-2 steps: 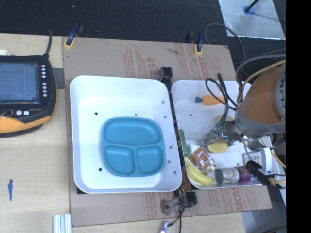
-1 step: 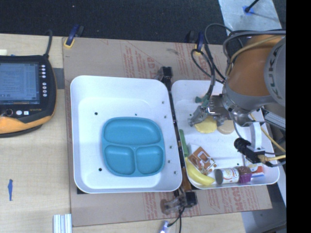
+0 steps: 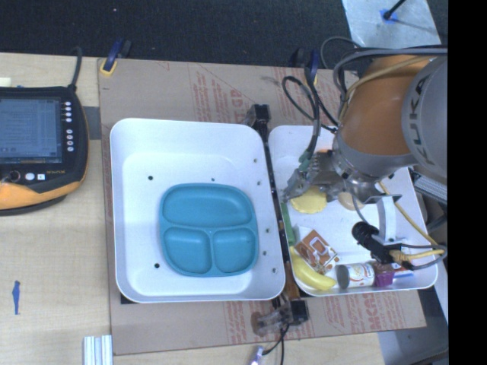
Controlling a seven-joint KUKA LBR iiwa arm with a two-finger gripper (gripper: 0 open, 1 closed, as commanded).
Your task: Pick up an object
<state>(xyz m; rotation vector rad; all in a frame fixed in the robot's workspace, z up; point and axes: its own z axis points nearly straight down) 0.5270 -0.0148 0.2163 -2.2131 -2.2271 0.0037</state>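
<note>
Cardboard-covered bench, blue tray (image 3: 208,229) in left bin (image 3: 129,204), fingers (image 3: 304,179) perhaps over yellow object (image 3: 308,201), grip unclear.

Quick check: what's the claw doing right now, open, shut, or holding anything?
Claw: low in the right bin, at the pale yellow object; open or shut cannot be told, and no grasp is visible.

Even overhead light, slightly soft focus

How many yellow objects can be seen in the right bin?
2. A pale yellow object lies near the left wall of the right bin, just beside the arm. A banana lies at the front left corner. The arm may hide others.
</note>
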